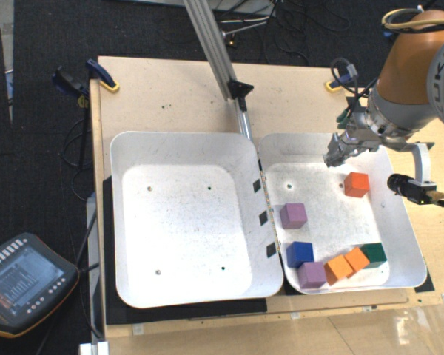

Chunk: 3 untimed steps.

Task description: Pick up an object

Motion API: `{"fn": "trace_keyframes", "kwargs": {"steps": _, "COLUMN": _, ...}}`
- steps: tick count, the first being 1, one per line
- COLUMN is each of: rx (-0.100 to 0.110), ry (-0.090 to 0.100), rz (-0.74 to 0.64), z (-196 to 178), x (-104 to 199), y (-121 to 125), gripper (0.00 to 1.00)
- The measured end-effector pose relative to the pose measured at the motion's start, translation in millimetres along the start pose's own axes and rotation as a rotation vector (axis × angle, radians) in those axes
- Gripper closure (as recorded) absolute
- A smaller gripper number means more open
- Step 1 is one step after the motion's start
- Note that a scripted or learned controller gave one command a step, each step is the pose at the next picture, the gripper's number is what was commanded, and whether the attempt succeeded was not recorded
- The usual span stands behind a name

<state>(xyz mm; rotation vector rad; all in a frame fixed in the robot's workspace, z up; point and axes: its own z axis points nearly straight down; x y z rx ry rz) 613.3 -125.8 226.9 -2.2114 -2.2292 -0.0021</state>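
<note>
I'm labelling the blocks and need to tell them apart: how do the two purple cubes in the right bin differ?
The upper purple cube stands alone in the middle of the right bin; the lower purple cube sits by the bin's near edge. The upper one touches nothing, while the lower one is crowded next to a blue cube and an orange cube. Both look alike in colour, shape and size.

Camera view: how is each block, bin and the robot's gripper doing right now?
Lone orange cube: resting in right white bin, near gripper, apart.
Purple cube: alone, mid-bin.
Blue cube, second purple cube, second orange cube, green cube: clustered along front wall.
Left white bin: level on bench.
</note>
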Motion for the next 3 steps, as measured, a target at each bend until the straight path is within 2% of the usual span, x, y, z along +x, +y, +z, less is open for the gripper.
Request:
{"fn": "trace_keyframes", "kwargs": {"steps": 1, "rx": 0.001, "ry": 0.000, "rz": 0.000, "z": 7.3, "x": 47.8, "y": 4.1, "gripper": 1.00}}
{"fn": "trace_keyframes", "kwargs": {"steps": 3, "rx": -0.001, "ry": 0.000, "rz": -0.001, "z": 16.6, "x": 166.2, "y": 9.4, "gripper": 1.00}}
